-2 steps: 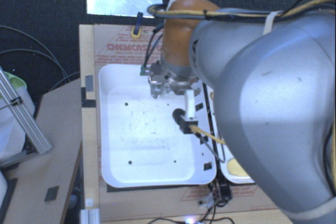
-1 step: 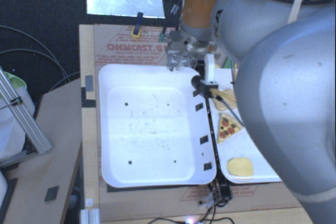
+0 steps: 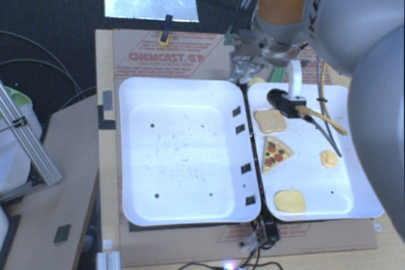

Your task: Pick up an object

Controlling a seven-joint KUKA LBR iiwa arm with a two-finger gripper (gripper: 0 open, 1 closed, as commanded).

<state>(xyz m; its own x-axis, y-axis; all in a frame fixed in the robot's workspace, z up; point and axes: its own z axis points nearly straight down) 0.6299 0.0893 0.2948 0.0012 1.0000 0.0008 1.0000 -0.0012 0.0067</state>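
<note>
A toast slice (image 3: 270, 121) lies flat in the far half of the right bin (image 3: 316, 190), close to the wall this bin shares with its neighbour. Just nearer the camera is a pizza slice (image 3: 276, 154), and nearer still a yellow disc (image 3: 290, 201) by the front rim. A small yellow lump (image 3: 328, 159) sits apart toward the bin's right side. A pale piece (image 3: 256, 81) rests at the far rim, just beside the gripper (image 3: 242, 73), which hangs over the far corner where the two bins meet; whether it is open or closed cannot be told. The left bin (image 3: 177, 155) has faint scuffs and a few dark dots on its white floor. Both bins stand on a cardboard sheet (image 3: 171, 54) with red lettering.
</note>
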